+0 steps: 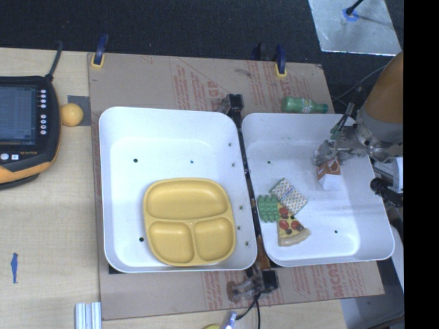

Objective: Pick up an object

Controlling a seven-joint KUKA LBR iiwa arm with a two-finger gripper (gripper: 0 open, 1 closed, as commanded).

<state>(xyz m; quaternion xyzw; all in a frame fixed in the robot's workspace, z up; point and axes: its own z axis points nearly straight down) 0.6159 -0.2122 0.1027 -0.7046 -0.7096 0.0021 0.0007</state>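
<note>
Your KUKA arm (384,98) reaches in over the right bin (343,249), its gripper (330,157) low above the bin's far right part, with a small red-and-white object (328,175) just beneath the fingers. You cannot tell from this angle whether the fingers close on that object or merely hover over it.

Near the bin's left wall, toward its near edge, three toys cluster: a checkered wrapper-like piece (289,195), a green block (268,208) touching the wall side, and a pizza slice (292,232) nearest you.

In the left bin (123,136), a yellow divided tray (188,220) lies flat at the near right part, three compartments upward.

On the bench beyond the right bin's far edge lies a green bottle (304,105) on its side. A teach pendant (24,130) sits at the bench's left edge, a yellow ball (71,114) just beside it.
</note>
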